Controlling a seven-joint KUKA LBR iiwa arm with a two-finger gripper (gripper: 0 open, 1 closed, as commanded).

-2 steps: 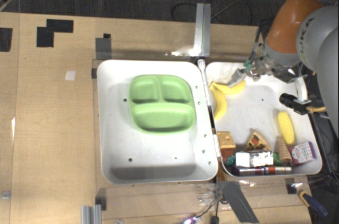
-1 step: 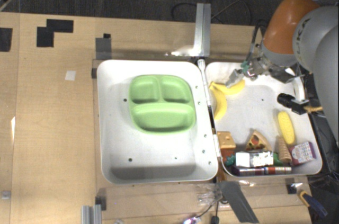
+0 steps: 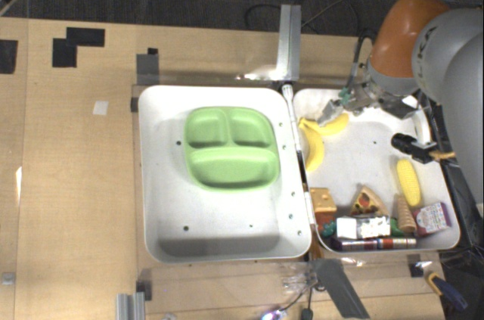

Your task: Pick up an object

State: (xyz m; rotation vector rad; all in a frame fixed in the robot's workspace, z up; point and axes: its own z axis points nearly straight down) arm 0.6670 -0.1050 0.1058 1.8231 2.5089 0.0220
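Note:
My gripper hangs low over the far left part of the right bin, its tip right at the upper end of a yellow banana. The banana lies curved along that bin's left wall. Nothing shows as lifted off the bin floor. A yellow corn cob lies towards the right side. Along the near wall sit a small wooden block, a toy pizza slice, a brown cone, a small pink and white pack and a white box with a marker.
The left bin bears a green divided plate near its middle. A metal post stands behind the wall between the bins. The grey arm with its orange band reaches in from the upper right.

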